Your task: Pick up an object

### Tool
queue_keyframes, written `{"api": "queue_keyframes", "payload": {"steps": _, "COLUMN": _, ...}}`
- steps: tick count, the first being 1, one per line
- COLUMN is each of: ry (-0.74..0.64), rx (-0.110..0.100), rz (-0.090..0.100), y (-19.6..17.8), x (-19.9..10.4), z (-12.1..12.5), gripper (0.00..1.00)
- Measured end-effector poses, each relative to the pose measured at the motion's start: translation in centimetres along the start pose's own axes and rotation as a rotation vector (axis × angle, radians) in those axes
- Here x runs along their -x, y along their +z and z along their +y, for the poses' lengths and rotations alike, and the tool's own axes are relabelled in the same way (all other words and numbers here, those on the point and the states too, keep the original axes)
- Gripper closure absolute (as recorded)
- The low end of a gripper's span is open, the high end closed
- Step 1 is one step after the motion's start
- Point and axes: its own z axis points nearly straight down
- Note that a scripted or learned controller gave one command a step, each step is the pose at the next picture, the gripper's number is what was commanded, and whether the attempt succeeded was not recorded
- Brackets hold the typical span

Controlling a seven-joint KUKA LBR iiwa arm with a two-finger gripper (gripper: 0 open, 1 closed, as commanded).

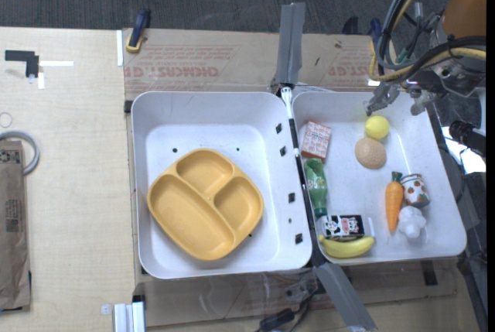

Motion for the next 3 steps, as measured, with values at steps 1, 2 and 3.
{"api": "queue_keyframes", "payload": {"steps": 1, "ry": -0.145, "rx": -0.001, "rz": 0.0, "y": 8.9, "x": 3.4, "z": -4.1, "gripper": 0.0}}
{"api": "queue_keyframes", "payload": {"steps": 2, "ry": -0.086, "rx": 0.003, "rz": -0.001, "y": 19.2, "x": 7.4, "z": -1.1, "gripper": 0.0}}
{"api": "queue_keyframes", "payload": {"steps": 3, "ry": -0.012, "rx": -0.004, "rz": 0.008, "y": 19.4, "x": 9.6, "z": -11.9, "gripper": 0.0}}
